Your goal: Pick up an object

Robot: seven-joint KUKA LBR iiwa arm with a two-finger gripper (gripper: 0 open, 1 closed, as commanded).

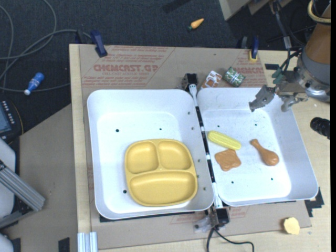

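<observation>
In the right bin [294, 182] lie three toy foods: a yellow corn cob [224, 139] near the left wall, a flat brown piece [228, 159] just below it, and a brown drumstick [264, 152] to their right. My gripper [273, 102] hangs over the bin's far right corner, above and apart from the food. Its two fingers are spread and open, with nothing between them. A yellow divided plate [160, 171] fills the front of the left bin [105, 119].
Behind the bins on the bench sit a small white-and-brown packet [212, 79] and a green can [235, 76]. A yellow chunk [291, 225] lies on the bench at the front right. Blue clamps [97, 42] hold the board's back edge.
</observation>
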